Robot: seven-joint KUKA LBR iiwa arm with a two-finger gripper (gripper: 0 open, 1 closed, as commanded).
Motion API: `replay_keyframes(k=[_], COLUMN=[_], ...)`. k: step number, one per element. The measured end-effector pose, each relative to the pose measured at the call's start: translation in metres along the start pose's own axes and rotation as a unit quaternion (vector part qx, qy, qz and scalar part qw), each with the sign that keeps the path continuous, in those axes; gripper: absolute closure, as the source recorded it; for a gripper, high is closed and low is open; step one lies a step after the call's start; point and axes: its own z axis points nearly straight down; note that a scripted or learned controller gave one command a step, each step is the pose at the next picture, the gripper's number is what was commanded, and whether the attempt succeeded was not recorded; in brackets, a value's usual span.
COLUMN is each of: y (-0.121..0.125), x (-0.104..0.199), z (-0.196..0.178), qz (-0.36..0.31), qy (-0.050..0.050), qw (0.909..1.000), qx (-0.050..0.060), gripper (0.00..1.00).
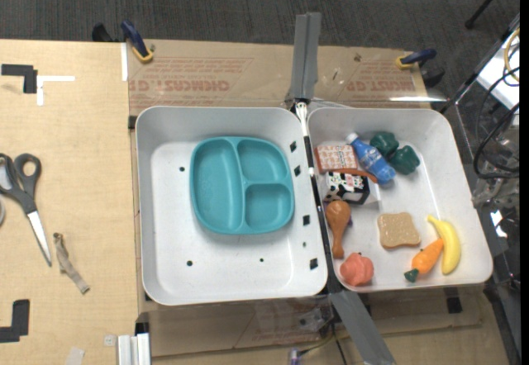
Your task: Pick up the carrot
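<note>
Carrot (425, 259) is small and orange, with a green leafy end that points to the lower left; it lies at a slant in the right bin (459, 158), close to the bin's near right corner. A yellow banana (447, 243) lies just beside it on the right, touching or almost touching, and a slice of bread (399, 230) is just to its left. In this same bin I see also a brown chicken drumstick (337, 220), a pink-red round fruit (357, 269) near the front wall, a small carton with black and white pattern (346, 185), a red-brown box (336, 158), a blue bottle (371, 159) lying tilted, and a dark green vegetable (395, 151) at the back. The left bin (161, 248) holds one teal plate (242, 185) with three compartments, and it sits a little to the right of the middle. Both bins stand side by side on the bench (58, 190). About my tool I cannot tell if it is wide or narrow
</note>
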Motion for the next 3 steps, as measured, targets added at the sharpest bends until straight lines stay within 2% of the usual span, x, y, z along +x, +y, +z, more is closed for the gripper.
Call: replay_keyframes(k=[1,2,3], y=[-0.018,0.017,-0.005], x=[-0.013,0.013,-0.004], z=[0.011,0.002,0.016], qz=[-0.041,-0.027,-0.107], qy=[0.0,0.0,0.0], qw=[0.9991,0.9996,0.9943], qx=[0.0,0.0,0.0], gripper=[1.0,1.0,1.0])
